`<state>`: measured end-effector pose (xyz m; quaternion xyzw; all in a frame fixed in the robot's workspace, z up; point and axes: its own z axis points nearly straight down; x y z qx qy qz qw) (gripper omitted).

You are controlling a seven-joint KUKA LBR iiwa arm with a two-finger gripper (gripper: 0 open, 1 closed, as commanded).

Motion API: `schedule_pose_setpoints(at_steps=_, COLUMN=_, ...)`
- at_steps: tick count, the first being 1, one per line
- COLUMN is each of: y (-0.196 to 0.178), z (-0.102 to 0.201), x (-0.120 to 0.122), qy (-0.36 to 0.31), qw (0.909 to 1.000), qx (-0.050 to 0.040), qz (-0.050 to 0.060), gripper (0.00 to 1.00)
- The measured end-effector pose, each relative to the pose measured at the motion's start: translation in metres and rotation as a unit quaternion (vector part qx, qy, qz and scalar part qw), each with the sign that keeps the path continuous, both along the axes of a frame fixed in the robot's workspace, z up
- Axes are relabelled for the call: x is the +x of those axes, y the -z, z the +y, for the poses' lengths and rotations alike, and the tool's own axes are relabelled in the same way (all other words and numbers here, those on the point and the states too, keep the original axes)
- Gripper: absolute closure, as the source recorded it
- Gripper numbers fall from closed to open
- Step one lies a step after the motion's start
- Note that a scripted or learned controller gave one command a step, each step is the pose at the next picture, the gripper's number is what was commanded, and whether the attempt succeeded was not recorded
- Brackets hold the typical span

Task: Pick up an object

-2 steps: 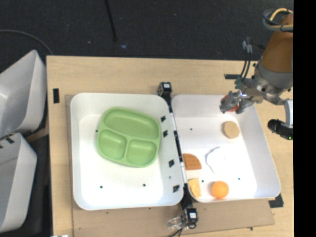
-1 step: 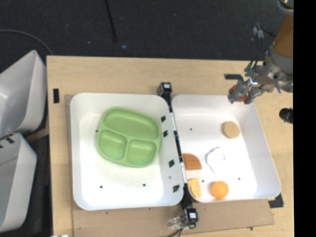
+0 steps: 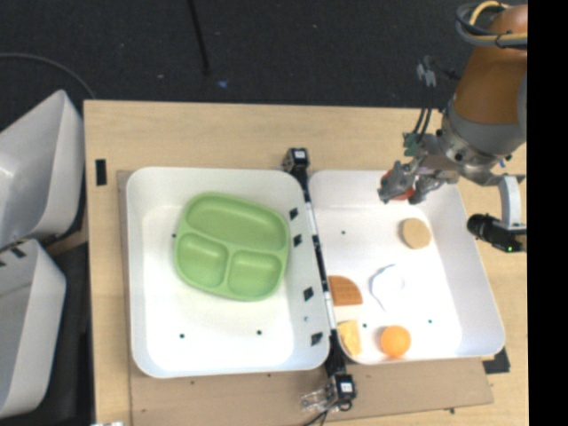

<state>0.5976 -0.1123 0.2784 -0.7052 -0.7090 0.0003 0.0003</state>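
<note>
The claw (image 3: 404,187), its grip state unclear, hovers near the round biscuit (image 3: 414,232), likely light and brittle; pinch its edges.

1. The right bin (image 3: 444,327) is the landmark; bare floor runs across its middle and its far-left part.
2. Along its near wall an orange ball (image 3: 395,341) and a yellow piece (image 3: 350,336) sit close together, narrowing access there.
3. A brown wedge (image 3: 344,290) lies against its left wall.
4. A tan disc (image 3: 414,233) sits right of centre, with the tool (image 3: 402,185) hanging above the far part.
5. A pale curved scrap (image 3: 383,282) lies mid-floor.
6. Left of the bin, a green tray (image 3: 232,246) fills the middle of the left bin (image 3: 151,327).
</note>
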Motion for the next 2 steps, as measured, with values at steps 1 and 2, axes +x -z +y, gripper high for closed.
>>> schedule_pose_setpoints(at_steps=1, y=0.01, z=0.056, x=-0.014, qy=0.0, qw=1.0, qx=0.0001, qz=0.0, gripper=1.0)
schedule_pose_setpoints(at_steps=2, y=0.021, z=0.096, x=-0.04, qy=0.0, qw=1.0, qx=0.0003, qz=0.0, gripper=1.0)
